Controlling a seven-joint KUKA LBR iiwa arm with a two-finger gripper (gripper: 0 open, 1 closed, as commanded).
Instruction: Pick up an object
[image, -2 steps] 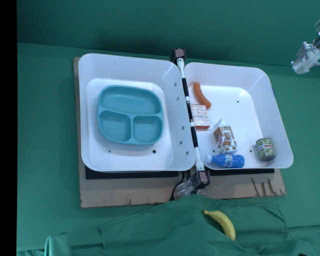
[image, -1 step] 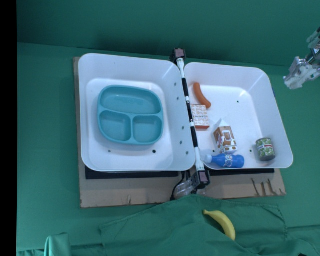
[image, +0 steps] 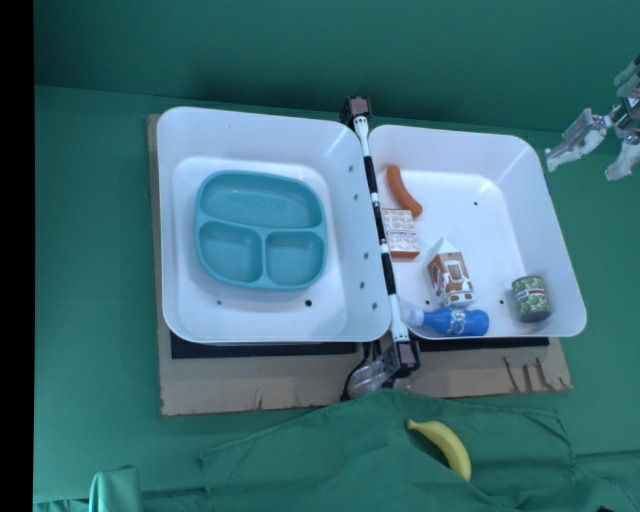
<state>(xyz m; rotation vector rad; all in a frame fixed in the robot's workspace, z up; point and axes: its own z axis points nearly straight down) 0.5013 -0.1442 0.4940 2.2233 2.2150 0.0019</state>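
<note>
Nearest us, a banana (image: 441, 444) lies on green cloth (image: 330, 460). We see our gripper (image: 598, 146) open and empty outside the right bin (image: 560, 240), whose sausage (image: 404, 190), carton (image: 451, 276) and can (image: 531, 298) remain unpicked.

Camera spot: just the one, fixed up above the bench, in front of the two bins' near edge.
Facing: tilted down at a slant, so the hinge bar (image: 378, 230) between the bins runs nearly top to bottom, mid-frame.
Distance: far enough back that both bins fit, left bin (image: 200, 135) and right bin (image: 520, 165) either side of that bar.
Extra margin: green cloth (image: 90, 250) all around the bins.
</note>
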